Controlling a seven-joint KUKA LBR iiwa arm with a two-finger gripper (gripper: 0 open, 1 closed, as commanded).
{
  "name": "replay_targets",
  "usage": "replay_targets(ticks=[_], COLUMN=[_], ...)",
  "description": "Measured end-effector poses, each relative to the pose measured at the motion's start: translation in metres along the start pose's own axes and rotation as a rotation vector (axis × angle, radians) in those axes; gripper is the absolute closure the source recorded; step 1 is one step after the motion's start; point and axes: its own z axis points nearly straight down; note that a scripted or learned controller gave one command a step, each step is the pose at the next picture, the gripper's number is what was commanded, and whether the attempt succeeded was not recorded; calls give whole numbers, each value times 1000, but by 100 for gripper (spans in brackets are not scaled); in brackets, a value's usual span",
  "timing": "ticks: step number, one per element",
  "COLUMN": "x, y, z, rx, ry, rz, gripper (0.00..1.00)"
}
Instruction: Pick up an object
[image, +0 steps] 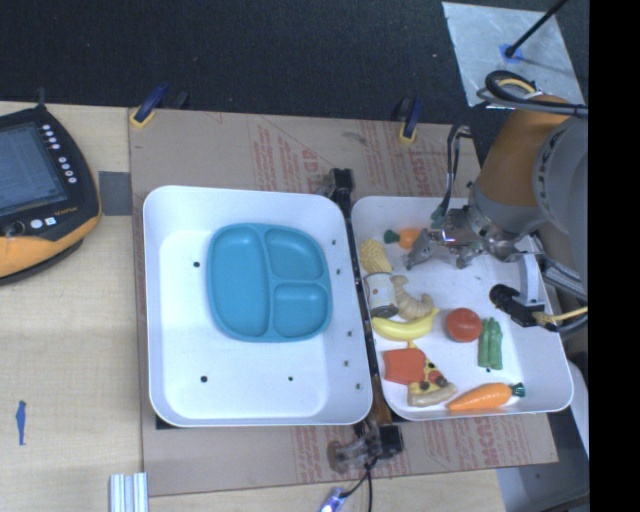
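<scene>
1. Overhead, the grey KUKA arm with its orange band reached in from the right and hung over the far part of the right-hand shallow white bin.
2. The two-finger metal gripper sat low over bare bin floor, jaws spread wide & nothing between them.
3. Just left of the gripper lay a small orange-and-green toy piece and a yellow corn cob, both near the bin's far-left corner.
4. Mid-bin: a yellow plastic banana, w/ a beige lumpy toy touching its far side; a round red tomato beside a green pepper-like piece.
5. Near edge: a red block, a pizza slice and an orange carrot w/ green top.
6. The left-hand white bin held a blue three-section plastic plate, lying flat.
7. An orange-rimmed control pendant rested on the bench at far left, well apart from the bins.
</scene>
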Motion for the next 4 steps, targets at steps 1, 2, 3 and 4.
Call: replay_targets(ticks=[1,2,3,4], x=[30,29,29,28], y=[24,23,23,23], z=[-2,-11,-11,-22], rx=[-3,6,4,6], ry=[-1,0,0,0], rz=[-1,-2,-3,-4], gripper=[0,100,0,100])
